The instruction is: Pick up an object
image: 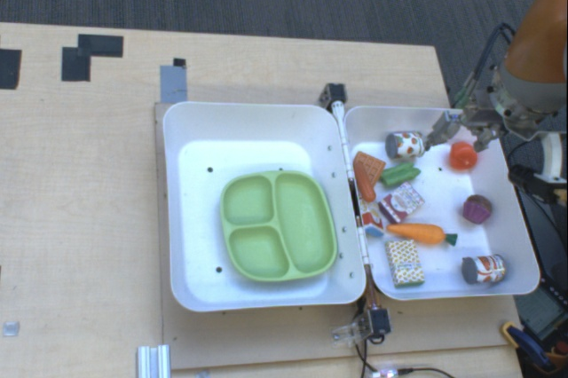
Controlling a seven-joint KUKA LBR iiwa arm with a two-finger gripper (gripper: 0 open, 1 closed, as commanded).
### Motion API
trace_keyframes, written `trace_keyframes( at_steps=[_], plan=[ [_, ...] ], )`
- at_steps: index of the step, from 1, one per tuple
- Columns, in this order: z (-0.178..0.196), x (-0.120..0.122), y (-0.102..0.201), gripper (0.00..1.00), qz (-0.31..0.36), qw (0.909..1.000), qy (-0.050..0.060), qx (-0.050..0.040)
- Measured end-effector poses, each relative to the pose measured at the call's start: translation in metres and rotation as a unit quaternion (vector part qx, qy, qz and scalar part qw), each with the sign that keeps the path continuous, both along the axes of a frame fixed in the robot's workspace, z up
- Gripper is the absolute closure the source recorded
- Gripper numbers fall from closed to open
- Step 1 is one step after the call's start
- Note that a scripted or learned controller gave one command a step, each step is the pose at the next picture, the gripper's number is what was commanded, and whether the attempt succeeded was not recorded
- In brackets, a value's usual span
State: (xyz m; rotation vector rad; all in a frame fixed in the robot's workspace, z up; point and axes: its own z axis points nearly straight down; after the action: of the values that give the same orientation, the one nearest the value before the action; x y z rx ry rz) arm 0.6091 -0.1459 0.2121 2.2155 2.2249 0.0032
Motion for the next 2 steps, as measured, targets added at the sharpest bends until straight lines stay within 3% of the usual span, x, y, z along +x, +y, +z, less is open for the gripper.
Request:
trace_keyframes(
  at_steps=[1, 2],
  plan=[
    [-0.114, -0.039, 0.007, 0.0, -0.001, 1.0, -0.005, -0.001],
    [-0.103, -0.037, 0.009, 1.0, -0.001, 1.0, -0.007, 0.0004]
  ],
)
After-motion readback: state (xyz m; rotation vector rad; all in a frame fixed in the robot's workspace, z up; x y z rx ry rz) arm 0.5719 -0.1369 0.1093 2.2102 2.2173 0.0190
